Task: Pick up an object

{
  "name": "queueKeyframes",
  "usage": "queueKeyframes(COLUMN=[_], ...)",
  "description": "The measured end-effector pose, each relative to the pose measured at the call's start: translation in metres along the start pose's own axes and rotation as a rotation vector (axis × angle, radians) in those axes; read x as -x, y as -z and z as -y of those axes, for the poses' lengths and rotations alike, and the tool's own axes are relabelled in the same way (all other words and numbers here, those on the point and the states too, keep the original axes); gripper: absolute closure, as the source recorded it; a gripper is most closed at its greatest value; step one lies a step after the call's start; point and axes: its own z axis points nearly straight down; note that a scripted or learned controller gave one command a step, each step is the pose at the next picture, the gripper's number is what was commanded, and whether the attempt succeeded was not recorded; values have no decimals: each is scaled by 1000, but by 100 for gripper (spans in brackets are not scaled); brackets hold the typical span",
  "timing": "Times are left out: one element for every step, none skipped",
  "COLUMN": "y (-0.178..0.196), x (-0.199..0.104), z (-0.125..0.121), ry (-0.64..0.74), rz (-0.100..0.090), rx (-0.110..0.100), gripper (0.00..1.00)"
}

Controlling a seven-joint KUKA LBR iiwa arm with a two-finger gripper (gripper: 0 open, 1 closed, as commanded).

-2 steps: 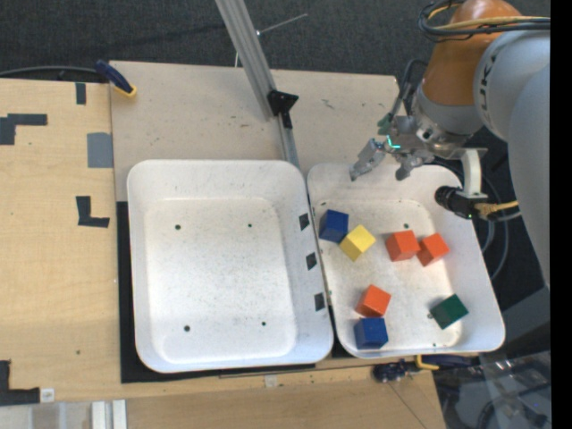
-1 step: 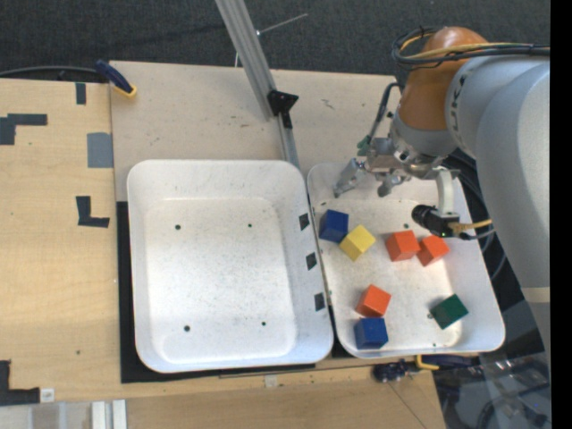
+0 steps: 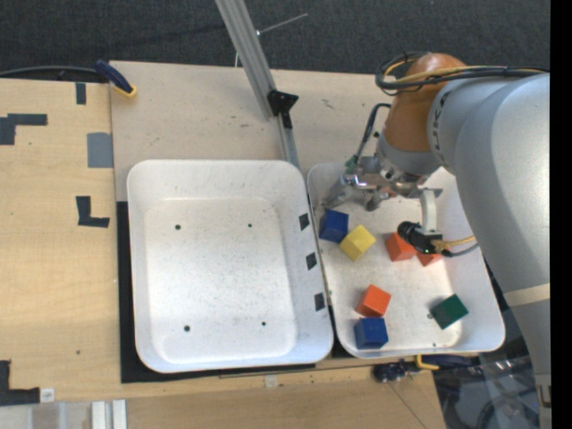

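Several small cubes lie in the right bin (image 3: 407, 324): a blue cube (image 3: 333, 225), a yellow cube (image 3: 357, 241), an orange cube (image 3: 399, 246), a second orange cube (image 3: 374, 300), a second blue cube (image 3: 370, 332) and a green cube (image 3: 449, 311). A red piece (image 3: 429, 257) lies partly hidden under a black part of the arm. My gripper (image 3: 368, 189) hangs over the far end of this bin, just beyond the first blue cube and the yellow cube. I see nothing held in it.
The left bin (image 3: 214, 266) stands beside the right one, their rims touching. A slanted metal post (image 3: 255, 52) rises behind the bins. The grey arm (image 3: 500, 150) covers the right bin's far right side. A blue and yellow clamp (image 3: 116, 77) lies at the bench's back left.
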Motion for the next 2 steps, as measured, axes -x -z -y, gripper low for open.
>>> queueKeyframes(y=[14,75], x=[-1,0], z=[-2,4], ry=[1,-1], rz=[0,0], rx=[5,11], gripper=[100,100])
